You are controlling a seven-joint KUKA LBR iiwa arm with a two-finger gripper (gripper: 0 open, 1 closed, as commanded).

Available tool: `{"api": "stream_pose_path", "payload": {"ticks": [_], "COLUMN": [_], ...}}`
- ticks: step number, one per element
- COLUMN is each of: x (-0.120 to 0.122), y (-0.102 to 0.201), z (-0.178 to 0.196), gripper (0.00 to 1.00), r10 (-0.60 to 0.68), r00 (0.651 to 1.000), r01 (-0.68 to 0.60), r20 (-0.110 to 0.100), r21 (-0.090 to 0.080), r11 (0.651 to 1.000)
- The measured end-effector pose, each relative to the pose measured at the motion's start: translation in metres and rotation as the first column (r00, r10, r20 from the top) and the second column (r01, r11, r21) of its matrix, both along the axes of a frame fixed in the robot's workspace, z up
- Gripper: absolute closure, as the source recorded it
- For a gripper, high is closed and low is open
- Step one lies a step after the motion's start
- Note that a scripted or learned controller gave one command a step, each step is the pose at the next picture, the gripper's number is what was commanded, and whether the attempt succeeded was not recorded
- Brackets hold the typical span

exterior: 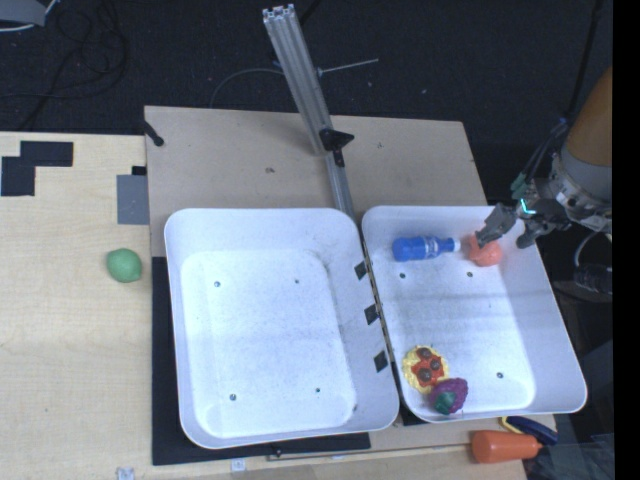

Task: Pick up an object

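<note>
Fingers (492, 236) point down onto the orange object (487, 254), touching it; their spread is unclear.

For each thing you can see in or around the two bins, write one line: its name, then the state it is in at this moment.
Blue bottle: lying on its side in the right bin.
Orange-red ball: in the right bin, directly beneath the gripper.
Yellow toy: lying near the right bin's front edge.
Purple toy: touching the yellow toy.
Green ball: resting on the bench, outside the bins.

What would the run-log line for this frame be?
gripper: over right bin, far edge | target: orange object just below | nearby: blue bottle | lifted: no
</note>
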State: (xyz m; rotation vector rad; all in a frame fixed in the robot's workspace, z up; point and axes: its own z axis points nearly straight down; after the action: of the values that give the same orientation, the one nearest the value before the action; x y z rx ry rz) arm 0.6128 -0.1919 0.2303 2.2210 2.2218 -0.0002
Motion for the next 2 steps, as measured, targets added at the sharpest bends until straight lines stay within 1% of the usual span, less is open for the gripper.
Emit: {"api": "stream_pose_path", "payload": {"ticks": [1,2], "x": [0.000,0.003], "y": [0.000,-0.008], "z": [0.000,-0.056], "gripper": [0.00,0.00], "r10": [0.000,0.000], "r00": [1.000,1.000], "r01": [0.000,0.000], "r20": [0.000,-0.004], "r21": [0.000,0.001], "r11": [1.000,1.000]}}
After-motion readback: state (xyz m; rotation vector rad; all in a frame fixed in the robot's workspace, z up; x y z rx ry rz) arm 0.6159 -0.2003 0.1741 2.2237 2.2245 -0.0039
